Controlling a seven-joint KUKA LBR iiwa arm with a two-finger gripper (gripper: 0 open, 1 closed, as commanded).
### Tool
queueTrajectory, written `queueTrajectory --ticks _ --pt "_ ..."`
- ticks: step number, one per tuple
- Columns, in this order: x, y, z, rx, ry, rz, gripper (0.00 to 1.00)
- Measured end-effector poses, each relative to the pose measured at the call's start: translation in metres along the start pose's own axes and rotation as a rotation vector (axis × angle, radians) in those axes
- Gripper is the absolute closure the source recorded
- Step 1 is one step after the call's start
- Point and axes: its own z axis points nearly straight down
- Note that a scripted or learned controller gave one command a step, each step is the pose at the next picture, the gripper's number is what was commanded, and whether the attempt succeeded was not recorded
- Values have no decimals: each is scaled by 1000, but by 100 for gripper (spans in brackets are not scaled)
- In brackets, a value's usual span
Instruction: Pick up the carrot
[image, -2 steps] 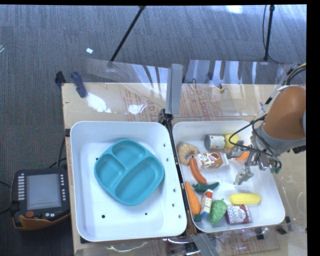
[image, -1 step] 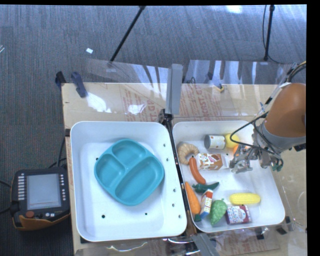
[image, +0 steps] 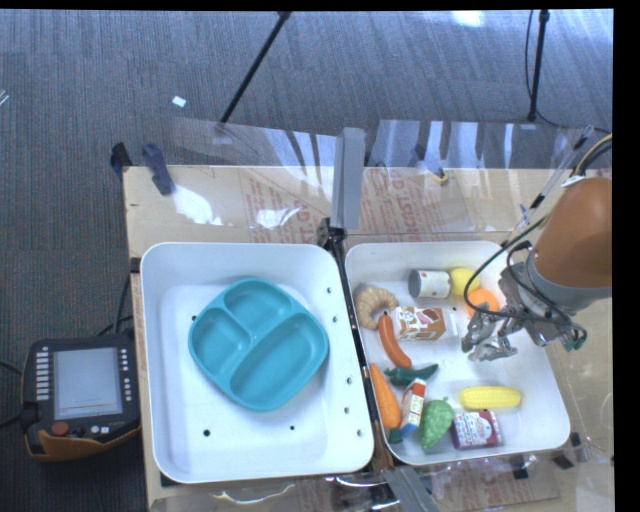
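Note:
The carrot (image: 384, 395) is orange with a green stub at its near end. It lies lengthwise along the left wall of the right bin (image: 548, 380), near the front. My gripper (image: 488, 343) hangs over the right-middle of the same bin, below the orange wrist band, well to the right of the carrot and slightly farther back. It sits just in front of an orange fruit (image: 483, 299), and I see nothing held in it.
Around the carrot lie a red sausage (image: 393, 342), a green pepper (image: 410, 375), a small bottle (image: 412, 405) and a green item (image: 435, 423). A corn cob (image: 490, 398), a red box (image: 476, 428), a can (image: 430, 283) and a croissant (image: 377, 300) share the bin. A blue divided plate (image: 258, 342) rests in the left bin (image: 170, 280).

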Motion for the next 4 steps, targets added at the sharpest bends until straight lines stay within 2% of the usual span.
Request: queueTrajectory --ticks 1,2,3,4 --pt "-59 -22 -142 9 -13 -135 100" --pt "-57 -21 -136 1 -4 -133 0" --pt "-58 -14 4 -5 1 -442 0" --pt "-61 -14 -10 -2 -8 -437 100"
